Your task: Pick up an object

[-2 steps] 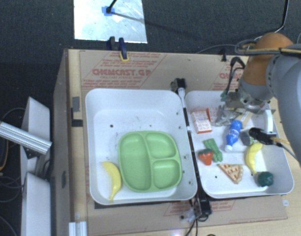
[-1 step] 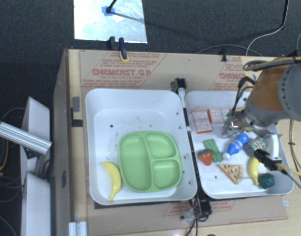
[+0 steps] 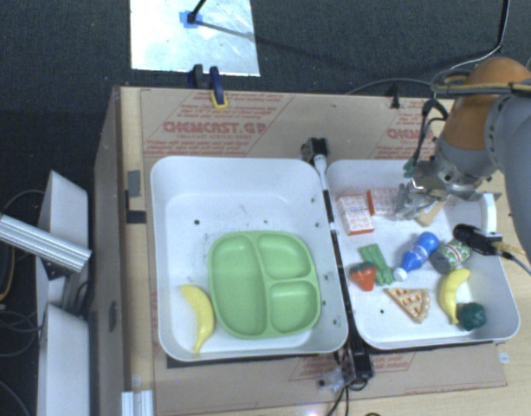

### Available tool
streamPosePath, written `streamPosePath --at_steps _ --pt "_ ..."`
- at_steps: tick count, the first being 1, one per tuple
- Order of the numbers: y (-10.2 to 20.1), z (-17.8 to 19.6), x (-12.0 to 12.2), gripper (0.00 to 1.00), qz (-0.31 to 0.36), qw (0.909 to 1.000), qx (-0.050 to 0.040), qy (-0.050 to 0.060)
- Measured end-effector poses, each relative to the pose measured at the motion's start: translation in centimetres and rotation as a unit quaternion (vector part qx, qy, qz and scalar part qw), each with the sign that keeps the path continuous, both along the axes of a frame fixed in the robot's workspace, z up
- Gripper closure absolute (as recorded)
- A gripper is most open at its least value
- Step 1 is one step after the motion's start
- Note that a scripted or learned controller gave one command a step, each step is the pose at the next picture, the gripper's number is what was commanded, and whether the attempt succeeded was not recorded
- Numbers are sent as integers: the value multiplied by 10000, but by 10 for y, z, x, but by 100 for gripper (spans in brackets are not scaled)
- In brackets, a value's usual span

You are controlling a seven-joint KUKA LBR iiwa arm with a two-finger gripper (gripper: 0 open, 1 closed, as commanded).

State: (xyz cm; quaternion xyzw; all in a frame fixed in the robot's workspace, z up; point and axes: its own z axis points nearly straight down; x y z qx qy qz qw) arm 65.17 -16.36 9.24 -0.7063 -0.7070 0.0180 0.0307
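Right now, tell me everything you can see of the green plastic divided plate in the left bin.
The light green divided plate looks like smooth moulded plastic, a rounded square with raised ridges splitting it into three compartments: one long section on its left, two smaller ones on its right. All three hold nothing. It lies flat, right side up, turned slightly askew, on the floor of the left white bin, toward the near edge. A yellow toy banana lies along its lower left rim, seemingly touching it.

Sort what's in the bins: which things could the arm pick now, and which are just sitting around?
Near the gripper, right bin:
orange box
blue bottle
carrot
pizza slice

Lying about, left bin:
green tray
banana
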Motion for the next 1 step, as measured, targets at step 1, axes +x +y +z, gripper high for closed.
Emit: streamPosePath --at_steps 1 --pt "-25 -8 -65 0 0 9994 -95 -346"
